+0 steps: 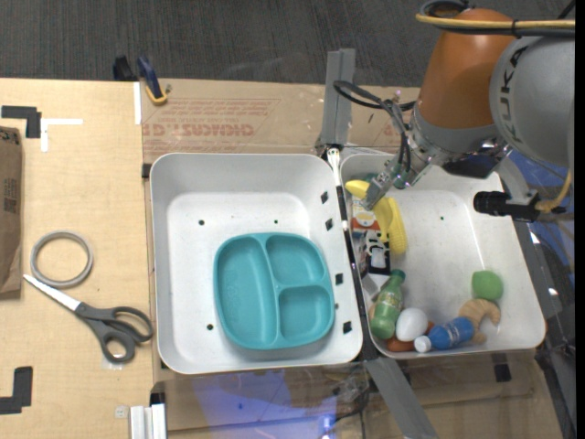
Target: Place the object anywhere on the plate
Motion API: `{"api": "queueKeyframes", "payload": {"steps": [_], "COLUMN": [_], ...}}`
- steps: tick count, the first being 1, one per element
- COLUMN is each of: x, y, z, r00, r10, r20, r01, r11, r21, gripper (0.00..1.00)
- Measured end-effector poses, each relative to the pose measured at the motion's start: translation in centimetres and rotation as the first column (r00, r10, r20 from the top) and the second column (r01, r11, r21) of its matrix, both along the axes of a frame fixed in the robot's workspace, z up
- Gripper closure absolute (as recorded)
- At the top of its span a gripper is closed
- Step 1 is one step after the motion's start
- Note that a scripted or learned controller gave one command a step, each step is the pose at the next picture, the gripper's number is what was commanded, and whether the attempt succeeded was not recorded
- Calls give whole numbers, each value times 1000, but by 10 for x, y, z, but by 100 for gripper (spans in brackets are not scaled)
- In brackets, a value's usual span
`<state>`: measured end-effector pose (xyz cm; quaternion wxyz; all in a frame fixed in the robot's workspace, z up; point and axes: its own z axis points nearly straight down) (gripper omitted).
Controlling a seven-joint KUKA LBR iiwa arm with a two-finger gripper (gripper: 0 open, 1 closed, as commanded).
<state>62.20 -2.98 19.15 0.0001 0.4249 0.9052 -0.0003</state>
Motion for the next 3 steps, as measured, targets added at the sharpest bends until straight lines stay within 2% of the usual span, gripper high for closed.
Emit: {"api": "queueKeyframes", "payload": {"steps": [1,2,3], "x": [-61,-55,-55], "y": [57,136,136], "z": [96,-25,-25], "r00": [910,897,897], "r10": [416,443,442], "r20": [2,-1,0], "r01": [-416,-443,-442], "r11": [910,897,897], "r21": [-1,0,0], "gripper": [100,100,0]}}
